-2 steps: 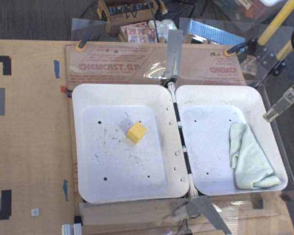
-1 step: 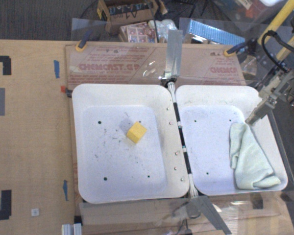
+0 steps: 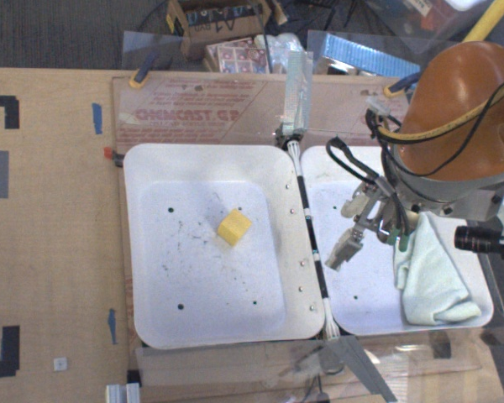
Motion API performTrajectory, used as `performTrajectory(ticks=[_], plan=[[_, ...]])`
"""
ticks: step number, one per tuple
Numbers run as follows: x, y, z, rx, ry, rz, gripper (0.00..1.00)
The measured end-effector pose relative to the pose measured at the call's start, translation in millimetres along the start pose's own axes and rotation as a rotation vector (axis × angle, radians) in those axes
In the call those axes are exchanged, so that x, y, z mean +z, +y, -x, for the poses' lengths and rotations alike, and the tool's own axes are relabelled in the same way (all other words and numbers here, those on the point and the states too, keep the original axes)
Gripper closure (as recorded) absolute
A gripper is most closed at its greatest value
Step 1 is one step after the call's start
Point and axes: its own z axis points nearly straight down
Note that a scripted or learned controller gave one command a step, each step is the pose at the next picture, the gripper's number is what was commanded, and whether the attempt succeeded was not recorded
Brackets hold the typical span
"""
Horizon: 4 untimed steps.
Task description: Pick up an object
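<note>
Hovering over the right bin point(image 3: 353, 305), the hand point(image 3: 346, 243) sits close to the divider point(image 3: 309, 225) between the two bins, fingers pointing down-left; can't tell if it's spread or clenched, and nothing visible between the fingers. Nearest pickable thing is the pale green cloth point(image 3: 430, 271), bunched just right of the hand in the same bin, long axis running top to bottom along the bin's right side. Yellow block point(image 3: 233, 227) lies across the divider, mid left bin point(image 3: 151, 183), well apart from the hand, so I'd judge the cloth the shorter move.
</note>
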Motion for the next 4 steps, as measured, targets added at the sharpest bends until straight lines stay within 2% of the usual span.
performTrajectory(ticks=[1, 2, 3, 4], plan=[[-80.3, -28.8, 16.7, -0.456, -0.005, 0.001, 0.0], [-5.9, 30.4, -15.2, -0.813, 0.0, 0.001, 0.0], [0.5, 110.1, -41.5, -1.104, -0.005, 0.004, 0.0], [0.5, 109.9, -41.3, -1.104, -0.005, 0.004, 0.0]])
